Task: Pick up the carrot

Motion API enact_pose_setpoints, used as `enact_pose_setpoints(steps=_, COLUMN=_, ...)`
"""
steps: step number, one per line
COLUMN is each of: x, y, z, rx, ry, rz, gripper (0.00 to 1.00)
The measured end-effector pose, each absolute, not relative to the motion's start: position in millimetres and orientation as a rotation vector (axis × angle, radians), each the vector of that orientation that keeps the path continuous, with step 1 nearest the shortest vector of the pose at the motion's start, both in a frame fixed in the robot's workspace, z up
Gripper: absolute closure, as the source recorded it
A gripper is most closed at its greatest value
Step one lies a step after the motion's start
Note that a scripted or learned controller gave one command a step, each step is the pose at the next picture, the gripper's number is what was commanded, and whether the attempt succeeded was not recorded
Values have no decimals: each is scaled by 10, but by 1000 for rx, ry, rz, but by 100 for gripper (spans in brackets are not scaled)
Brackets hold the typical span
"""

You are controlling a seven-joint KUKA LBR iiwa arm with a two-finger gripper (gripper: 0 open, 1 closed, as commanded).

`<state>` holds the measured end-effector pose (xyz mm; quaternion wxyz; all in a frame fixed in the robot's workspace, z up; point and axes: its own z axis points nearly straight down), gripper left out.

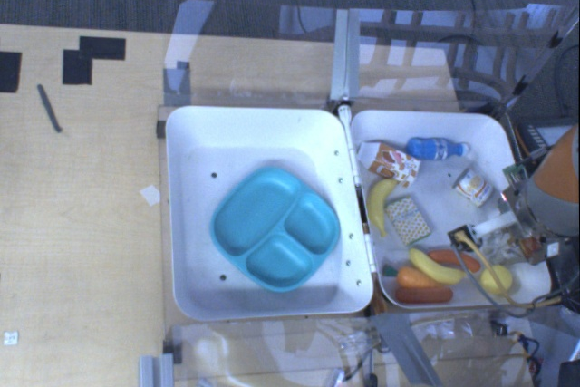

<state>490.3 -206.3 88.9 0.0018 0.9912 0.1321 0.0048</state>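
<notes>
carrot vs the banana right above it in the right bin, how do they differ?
The carrot is orange and straight; the banana is yellow and curved. The carrot lies level against the bin's near wall; the banana sits tilted, just behind it. Both are elongated, similar in length, lying flat and ungripped.

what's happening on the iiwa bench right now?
The arm's gripper is low in the right bin, near its lower right corner, over a clutter of toy food. The carrot lies on the bin floor at the lower edge, beside a banana and left of the gripper; nothing shows it grasped. The left bin holds a blue divided plate.
</notes>
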Motion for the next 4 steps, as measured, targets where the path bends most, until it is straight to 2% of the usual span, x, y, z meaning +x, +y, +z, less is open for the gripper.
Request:
enact_pose_setpoints(steps=1, x=5468, y=-2056, z=880, rx=3120, ry=327, rz=15, gripper=100)
enact_pose_setpoints(steps=2, x=4953, y=-2063, z=889, rx=3116, ry=379, rz=13, gripper=100)
enact_pose_setpoints(steps=3, x=5672, y=-2046, z=877, rx=3107, ry=443, rz=13, gripper=100)
enact_pose_setpoints(steps=4, x=5690, y=-2030, z=989, rx=3104, ry=458, rz=17, gripper=100)
